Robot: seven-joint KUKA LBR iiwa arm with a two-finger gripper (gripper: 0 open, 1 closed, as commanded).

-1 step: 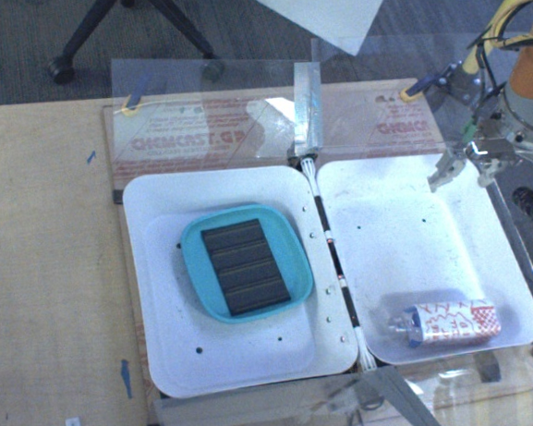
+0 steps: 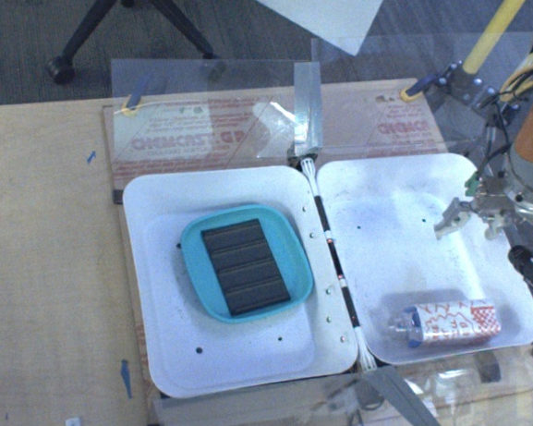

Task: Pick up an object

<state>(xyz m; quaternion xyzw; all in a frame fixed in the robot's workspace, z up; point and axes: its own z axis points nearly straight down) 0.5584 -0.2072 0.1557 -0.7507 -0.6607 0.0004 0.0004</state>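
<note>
A red-and-white patterned tube (image 2: 446, 322) with a blue cap lies on its side near the front of the right bin (image 2: 386, 197). In the left bin (image 2: 157, 291) a teal tray (image 2: 196, 260) holds a dark ridged block (image 2: 244, 266). My gripper (image 2: 471, 220) hangs over the right side of the right bin, behind the tube and well apart from it. It is open, with nothing between its fingers.
The two bins meet along a ridge (image 2: 334, 266) down the middle. A clear plastic sheet (image 2: 204, 134) lies on the bench behind them. Cables and a yellow bar (image 2: 500, 15) crowd the far right, near the arm.
</note>
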